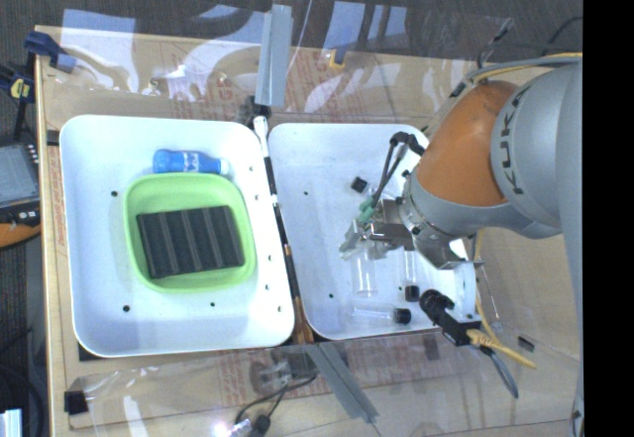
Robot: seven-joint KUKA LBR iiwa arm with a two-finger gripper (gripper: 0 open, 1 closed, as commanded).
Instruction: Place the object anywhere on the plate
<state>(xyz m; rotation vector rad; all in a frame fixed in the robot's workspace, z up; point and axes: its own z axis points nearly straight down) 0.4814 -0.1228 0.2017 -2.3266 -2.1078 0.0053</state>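
Your blue bottle (186,163) is lying in the left bin (89,227), long axis running left-right, touching the green plate's (188,195) far rim. Your gripper (365,239) is hovering over the right bin (317,177); you can't tell how its jaws are sitting.

My arm, reaching in from the right.

My grey arm (540,163) bends in over the bench, its orange band (466,153) above the wrist. My gripper (362,237) points left and hangs low; from this angle I cannot make out how it is set.
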